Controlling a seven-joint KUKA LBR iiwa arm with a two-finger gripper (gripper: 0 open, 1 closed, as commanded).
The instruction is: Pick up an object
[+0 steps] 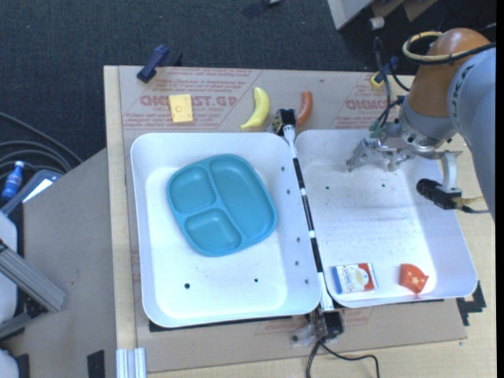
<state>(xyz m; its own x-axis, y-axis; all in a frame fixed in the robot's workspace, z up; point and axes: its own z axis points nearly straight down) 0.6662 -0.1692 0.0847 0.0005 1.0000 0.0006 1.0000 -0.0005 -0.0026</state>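
The gripper (370,155) hangs over the right bin (441,235), fingers spread, holding nothing; a small red block (413,277) lies well apart.

Two bins are set side by side on the worktop (118,211). A divided plate (221,203) lies in the left bin (150,235). In the right bin (441,235), a small box (352,278) and a wedge-shaped item (413,277) lie near the front edge, and the claw (376,155) is positioned at the far end. Behind the bins, a banana (256,109) and what may be a sausage (304,107) are found.
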